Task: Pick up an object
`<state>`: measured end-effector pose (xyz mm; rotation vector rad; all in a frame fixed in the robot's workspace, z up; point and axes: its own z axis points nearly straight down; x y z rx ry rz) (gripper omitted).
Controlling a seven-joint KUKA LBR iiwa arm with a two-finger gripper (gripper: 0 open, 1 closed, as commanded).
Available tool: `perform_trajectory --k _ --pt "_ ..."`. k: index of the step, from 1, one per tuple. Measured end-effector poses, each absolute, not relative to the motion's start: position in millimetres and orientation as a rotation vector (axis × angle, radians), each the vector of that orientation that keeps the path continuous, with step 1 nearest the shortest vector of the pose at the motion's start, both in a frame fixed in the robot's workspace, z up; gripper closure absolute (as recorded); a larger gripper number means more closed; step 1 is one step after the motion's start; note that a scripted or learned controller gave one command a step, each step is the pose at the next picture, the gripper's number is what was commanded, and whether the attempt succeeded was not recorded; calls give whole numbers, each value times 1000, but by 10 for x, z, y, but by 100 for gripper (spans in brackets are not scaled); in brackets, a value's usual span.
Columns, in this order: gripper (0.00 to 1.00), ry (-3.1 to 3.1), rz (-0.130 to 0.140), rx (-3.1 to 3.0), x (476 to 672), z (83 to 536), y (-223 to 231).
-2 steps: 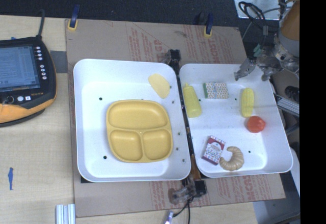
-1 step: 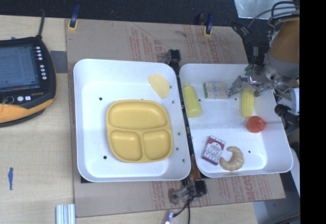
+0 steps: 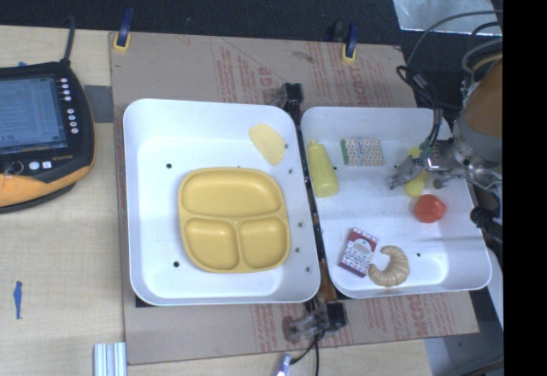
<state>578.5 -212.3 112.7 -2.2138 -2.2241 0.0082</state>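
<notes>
While over lemon [image 3: 415, 186], fingers [image 3: 402, 175] splay.

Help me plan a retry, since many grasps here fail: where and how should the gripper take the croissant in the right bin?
Probably across the middle of the croissant, from straight above. It lies flat as a curved arc, thickest at its centre, so fingers closing across that width should seat best. The small red packet sits close against its left, so line the fingers up front to back rather than left to right.

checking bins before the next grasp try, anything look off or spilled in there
Nothing looks spilled or damaged. The one oddity: the pale yellow oval plastic piece leans up the back wall of the left white bin instead of lying flat like the yellow three-section plastic tray.
</notes>
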Motion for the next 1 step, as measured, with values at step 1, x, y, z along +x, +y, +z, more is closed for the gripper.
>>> perform_trajectory --k 1 --pt "100 -2229 8 -2211 5795 1239 -2130"
